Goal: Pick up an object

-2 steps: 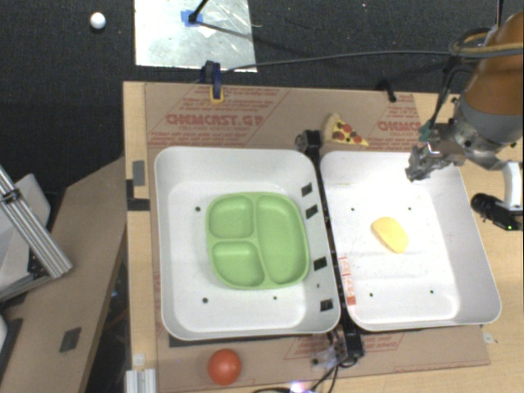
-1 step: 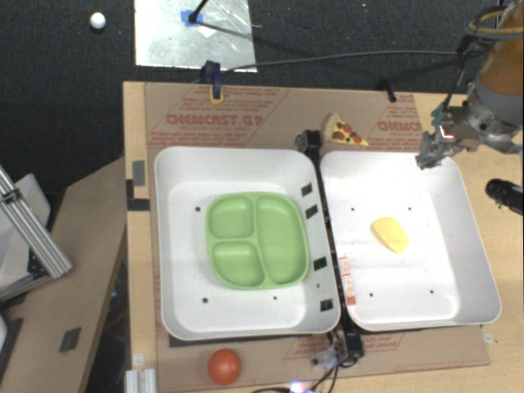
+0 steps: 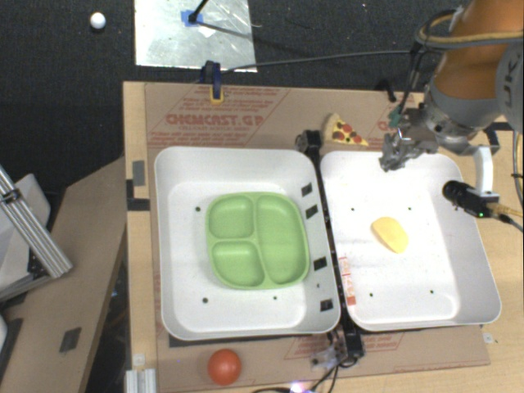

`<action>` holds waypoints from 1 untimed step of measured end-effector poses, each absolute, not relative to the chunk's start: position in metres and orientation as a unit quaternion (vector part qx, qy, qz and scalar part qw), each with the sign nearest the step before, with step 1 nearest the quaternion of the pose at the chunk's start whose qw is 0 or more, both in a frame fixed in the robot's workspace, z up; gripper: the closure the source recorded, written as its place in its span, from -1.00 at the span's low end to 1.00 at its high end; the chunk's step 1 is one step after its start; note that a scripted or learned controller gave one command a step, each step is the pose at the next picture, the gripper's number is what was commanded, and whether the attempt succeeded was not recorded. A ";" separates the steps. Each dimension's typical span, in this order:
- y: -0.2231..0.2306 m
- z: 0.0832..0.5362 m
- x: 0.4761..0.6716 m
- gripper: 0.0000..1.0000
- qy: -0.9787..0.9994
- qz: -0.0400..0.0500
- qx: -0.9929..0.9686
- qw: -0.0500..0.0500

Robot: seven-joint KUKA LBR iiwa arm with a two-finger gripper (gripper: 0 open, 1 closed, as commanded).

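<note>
A yellow oval object (image 3: pixel 390 234) lies near the middle of the right white bin (image 3: pixel 426 301). My gripper (image 3: pixel 394 155) hangs over the far left corner of that bin, well behind the yellow object and apart from it. Nothing shows between its fingertips, which look close together. A green divided plate (image 3: pixel 256 240) sits in the middle of the left white bin (image 3: pixel 180 301).
A toy pizza slice (image 3: pixel 345 130) lies on the cardboard behind the right bin. A red ball (image 3: pixel 224 366) rests on the bench in front of the left bin. A sheet of foil (image 3: pixel 195 23) lies at the back, and a metal rail (image 3: pixel 33 232) at the left.
</note>
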State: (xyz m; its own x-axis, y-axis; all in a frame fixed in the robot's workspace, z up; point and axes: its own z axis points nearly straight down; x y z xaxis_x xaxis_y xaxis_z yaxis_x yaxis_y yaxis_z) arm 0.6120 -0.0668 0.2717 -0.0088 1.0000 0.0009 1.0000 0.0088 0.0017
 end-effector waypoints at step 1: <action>-0.013 0.252 0.623 1.00 0.711 0.001 0.704 0.000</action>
